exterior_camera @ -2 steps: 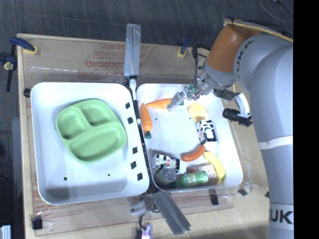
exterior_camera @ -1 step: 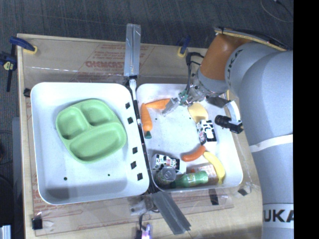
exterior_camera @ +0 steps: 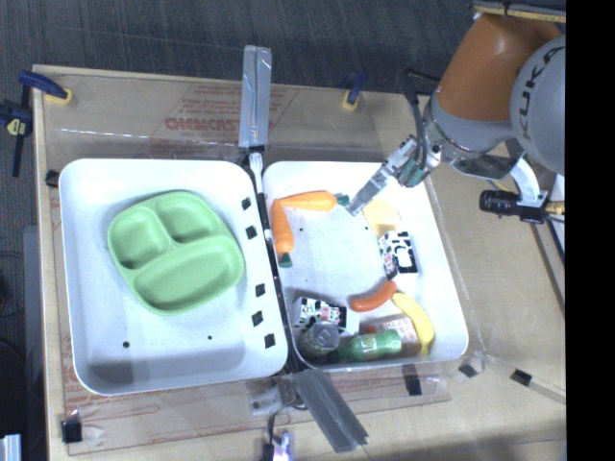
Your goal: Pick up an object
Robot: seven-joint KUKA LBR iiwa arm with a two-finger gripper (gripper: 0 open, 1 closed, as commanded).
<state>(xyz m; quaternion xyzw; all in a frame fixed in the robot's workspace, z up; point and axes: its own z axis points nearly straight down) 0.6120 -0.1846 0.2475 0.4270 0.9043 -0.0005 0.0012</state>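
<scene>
From the fixed camera above, the gripper (exterior_camera: 357, 202) hangs at the upper middle of the right bin (exterior_camera: 444, 257), tip just beside the horizontal carrot (exterior_camera: 306, 201), likely lining up on it. Whether its jaws are open or closed I cannot tell; nothing visibly sits between them. Other candidates crowd the bin's lower right: sausage (exterior_camera: 371, 299), banana (exterior_camera: 415, 317), green bottle (exterior_camera: 370, 346). The left bin (exterior_camera: 96, 353) carries a green divided plate (exterior_camera: 175, 251).

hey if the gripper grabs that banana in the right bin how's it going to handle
The banana looks like a smooth toy, so probably light and stiff, perhaps slippery. Its curve may make it twist in a grasp. It lies tight against the right bin's wall beside the sausage, so nudging it could shift neighbours.
</scene>
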